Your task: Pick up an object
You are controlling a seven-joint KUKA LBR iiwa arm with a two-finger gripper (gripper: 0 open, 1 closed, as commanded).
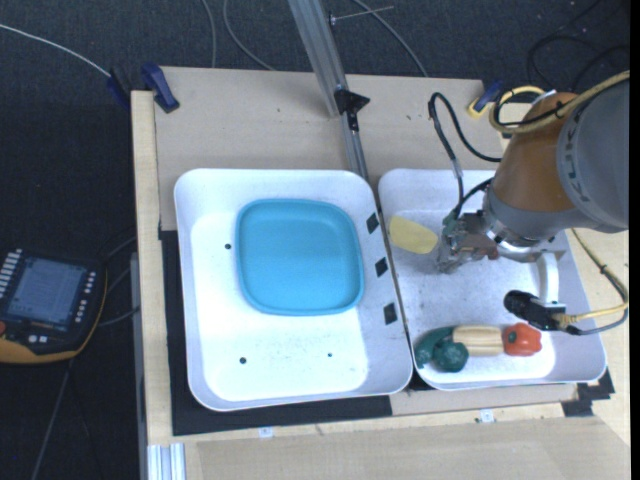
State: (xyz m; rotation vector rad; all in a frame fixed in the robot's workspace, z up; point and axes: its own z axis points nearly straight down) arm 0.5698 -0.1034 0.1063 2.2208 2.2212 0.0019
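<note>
In the right bin (440,293) my gripper (453,255) hangs low over the bin floor, just right of a pale yellow flat piece (411,234) that lies near the bin's left wall. Along the front wall of that bin lie a dark green lump (441,352), a tan wooden stick (478,340) and a red piece (521,339) in a row. The yellow piece sits beside the gripper and I see nothing held between its fingers.
The left bin (205,298) holds a light blue square plate (299,256). A metal pole (322,43) slants in from the top to the gap between the bins. Bare floor lies in the middle of the right bin.
</note>
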